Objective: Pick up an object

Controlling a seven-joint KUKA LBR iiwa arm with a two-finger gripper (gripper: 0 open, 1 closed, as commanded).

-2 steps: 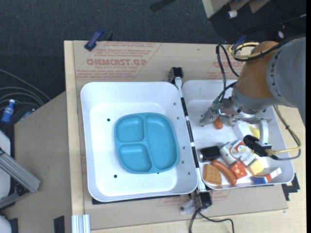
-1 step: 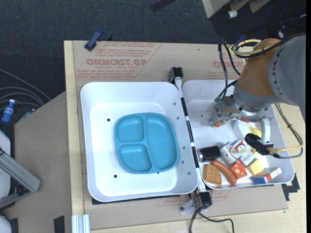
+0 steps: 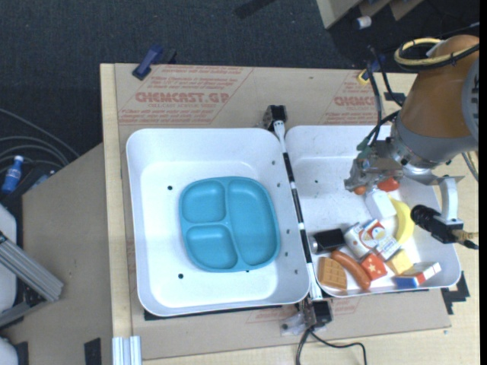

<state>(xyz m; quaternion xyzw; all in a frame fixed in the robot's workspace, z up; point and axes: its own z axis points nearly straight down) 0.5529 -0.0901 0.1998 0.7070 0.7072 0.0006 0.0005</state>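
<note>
The arm's metal two-finger gripper (image 3: 367,175), whose grip state cannot be told here, hangs low in the right white bin (image 3: 319,154), probably for reaching the small orange-red piece (image 3: 388,184) beside the yellow plastic banana (image 3: 403,220).

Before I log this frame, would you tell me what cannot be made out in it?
- Gripper: too small and cluttered in the camera view to tell how its fingers stand, or whether it has anything.
- Orange-red item beside the gripper: partly hidden by the arm; what it is stays unclear.
- Print on the small carton in the right bin: too small to read.
</note>
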